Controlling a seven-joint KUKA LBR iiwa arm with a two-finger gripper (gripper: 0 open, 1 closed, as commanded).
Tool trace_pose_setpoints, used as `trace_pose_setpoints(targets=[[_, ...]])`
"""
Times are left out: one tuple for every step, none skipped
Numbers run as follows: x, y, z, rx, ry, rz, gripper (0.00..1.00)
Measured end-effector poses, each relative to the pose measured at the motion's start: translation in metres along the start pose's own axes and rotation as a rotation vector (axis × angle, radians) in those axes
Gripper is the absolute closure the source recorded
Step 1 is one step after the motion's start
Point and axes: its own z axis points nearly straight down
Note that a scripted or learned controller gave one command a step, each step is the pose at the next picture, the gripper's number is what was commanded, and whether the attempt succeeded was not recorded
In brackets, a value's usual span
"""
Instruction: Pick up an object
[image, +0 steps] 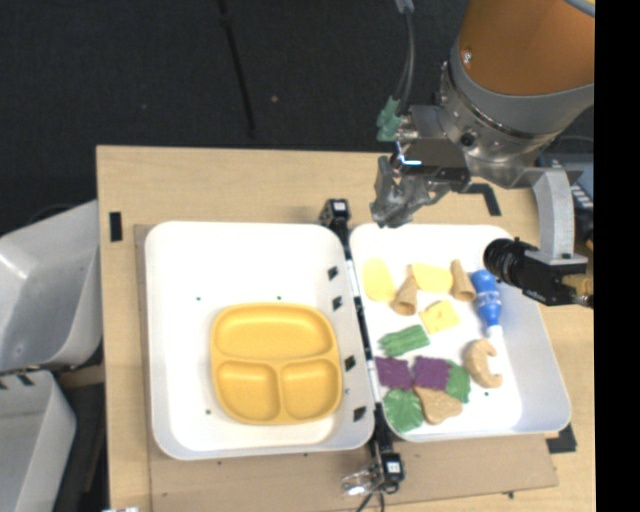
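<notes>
Your gripper (393, 208) is hanging over the far edge of the right bin (535, 395), near its back left corner, with nothing between its dark fingers (386, 212). They are pointing down as one blurred clump, and you cannot tell from this angle whether they are parted or closed. The orange-banded arm (520, 60) is leaning in from the upper right.

You are looking at the approach step: no object is being lifted, and everything is lying loose in the right bin. Closest to the gripper are a yellow block (376, 280) and a tan cone (406, 295), with a second yellow block (432, 277) just beyond. Farther forward are lying a green piece (404, 341), two purple pieces (414, 373) side by side, a blue bottle-like toy (487, 300) and a tan curved piece (485, 362). The left bin (170, 300) is carrying a yellow divided tray (274, 362), well apart from the fingers.

For the next move you are likely needing to bring the gripper forward and down over one piece. The yellow block at the near left looks like the easiest pick, since it is sitting nearest; mind the tan cone just beside it and the bin wall between the two bins on the tabletop (200, 180).
</notes>
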Motion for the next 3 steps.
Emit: trace_pose_setpoints(targets=[[-0.015, -0.004, 0.133, 0.033, -0.010, 0.011, 1.00], [-0.030, -0.003, 0.124, 0.019, -0.006, 0.010, 1.00], [-0.027, 0.011, 0.167, 0.024, -0.008, 0.012, 1.00]])
